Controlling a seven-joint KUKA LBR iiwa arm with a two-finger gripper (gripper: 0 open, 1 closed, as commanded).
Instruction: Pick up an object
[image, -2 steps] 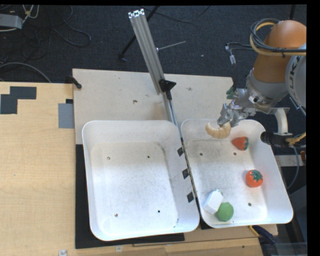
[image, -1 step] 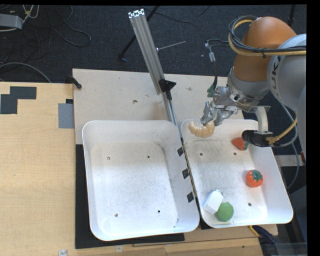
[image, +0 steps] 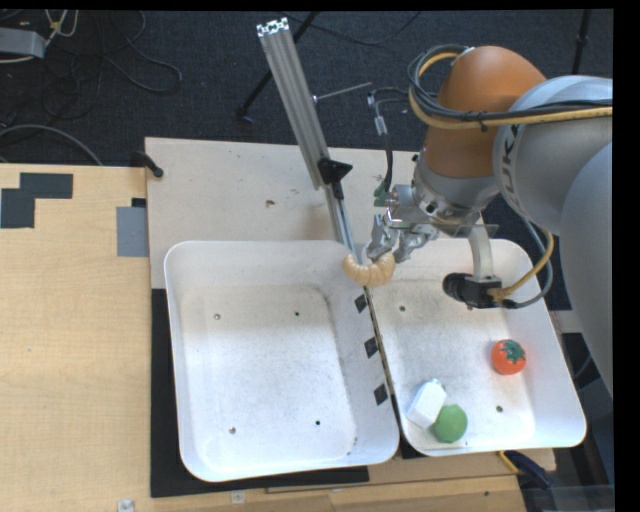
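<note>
Tan pastry (image: 369, 268) (curved) between pincer (image: 384, 250) fingers above bins.

A: What forms the arm (image: 560, 150)?
B: Smooth grey rounded housing, with a glossy orange band (image: 485, 85) at its 10 o'clock.

A: And the cabling?
B: Black and yellow cables (image: 440, 65) loop over the band; another run curves at 6 o'clock. The gripper (image: 392, 242) is bare metal, with small dark fittings.
</note>
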